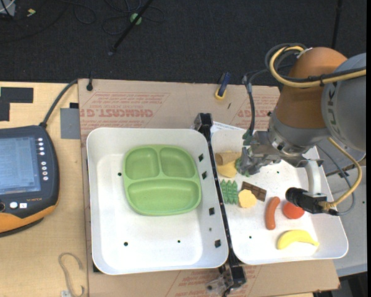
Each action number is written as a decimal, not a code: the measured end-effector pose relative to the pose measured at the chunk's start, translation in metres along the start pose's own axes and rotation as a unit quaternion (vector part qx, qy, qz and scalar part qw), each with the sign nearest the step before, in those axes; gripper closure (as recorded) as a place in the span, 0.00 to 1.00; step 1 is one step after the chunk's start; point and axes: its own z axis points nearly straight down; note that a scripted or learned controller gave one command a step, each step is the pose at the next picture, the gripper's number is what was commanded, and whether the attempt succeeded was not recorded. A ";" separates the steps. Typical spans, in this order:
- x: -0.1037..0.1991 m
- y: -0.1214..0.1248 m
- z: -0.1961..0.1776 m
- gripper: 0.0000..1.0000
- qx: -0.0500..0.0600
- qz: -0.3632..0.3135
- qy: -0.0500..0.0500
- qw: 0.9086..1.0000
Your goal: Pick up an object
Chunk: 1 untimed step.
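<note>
The right bin [334, 243] holds several toy foods: a tan piece [223, 159] and a yellow piece [227, 171] near its left wall, a green ridged piece [229, 192], a brown bar [254, 190], a yellow-orange chunk [247, 200], a red sausage [271, 213], a red tomato [292, 211] and a yellow banana [296, 240]. My gripper [247, 164] hangs low over the bin's upper left part, just right of the yellow piece. The wrist hides what lies directly under it.
The left bin [105, 228] carries a green divided plate [162, 179]. A dark clamp rail [213, 184] runs between the bins. A tablet [15, 172] lies on the bench at far left. Cables trail from the arm over the right bin's right side.
</note>
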 end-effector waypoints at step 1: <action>0.004 0.006 0.000 1.00 -0.001 0.000 0.000 1.000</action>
